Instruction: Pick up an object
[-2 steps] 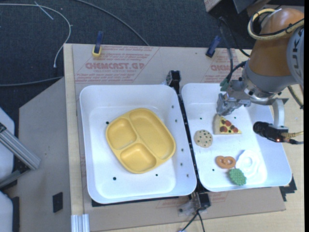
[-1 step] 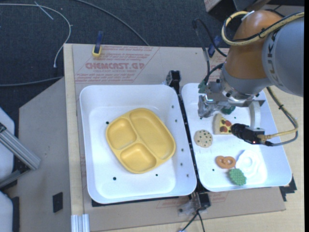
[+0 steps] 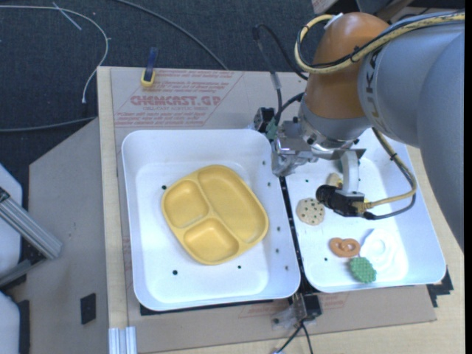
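Three small things lie in the shallow white bin [image 3: 407, 265] nearer the arm: a round tan cookie with dark chips [image 3: 310, 212]; below and to the right of the cookie, an orange ring-shaped piece [image 3: 344, 247]; and further the same way, a green bumpy lump [image 3: 362, 270]. The tool [image 3: 282, 164] hangs above and to the left of the cookie, over the seam where the two bins meet; whether it is released or clenched I cannot tell from here, and I see nothing in it. Left of the cookie, in the other white bin [image 3: 140, 198], sits a yellow plastic tray with three compartments [image 3: 214, 212]. I'd say this is the approach, nothing picked yet; the cookie looks the nearest candidate; the next move calls for shifting off the seam, centring over it, then descending low enough to catch such a flat piece.
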